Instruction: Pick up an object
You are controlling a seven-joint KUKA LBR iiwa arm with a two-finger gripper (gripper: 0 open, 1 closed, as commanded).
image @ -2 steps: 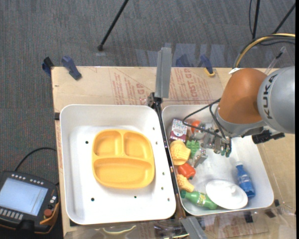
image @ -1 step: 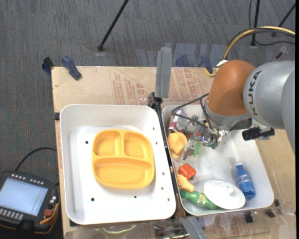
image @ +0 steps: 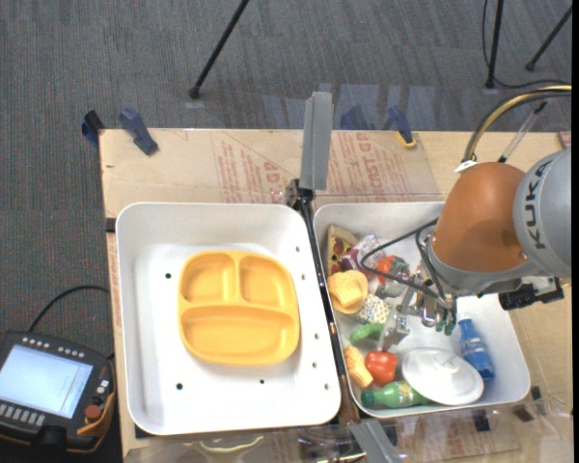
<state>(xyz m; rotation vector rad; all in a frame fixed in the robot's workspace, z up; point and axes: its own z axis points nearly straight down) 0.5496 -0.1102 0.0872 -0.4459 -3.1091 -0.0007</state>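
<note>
At the right of the frame, the arm (image: 502, 225) hangs over the right bin (image: 517, 355), its jaws low among toy food (image: 381, 365), a white lid (image: 442, 374) and a blue bottle (image: 473, 347). Whether they are spread or pinching anything cannot be told. A yellow tray (image: 239, 307) lies in the left bin (image: 140, 307).

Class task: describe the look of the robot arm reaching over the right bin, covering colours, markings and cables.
The arm is grey with dark KUKA lettering and a rounded orange band above the wrist. Black cables loop from beneath the band to the metallic gripper, and a yellowish hose arcs above the arm.
</note>
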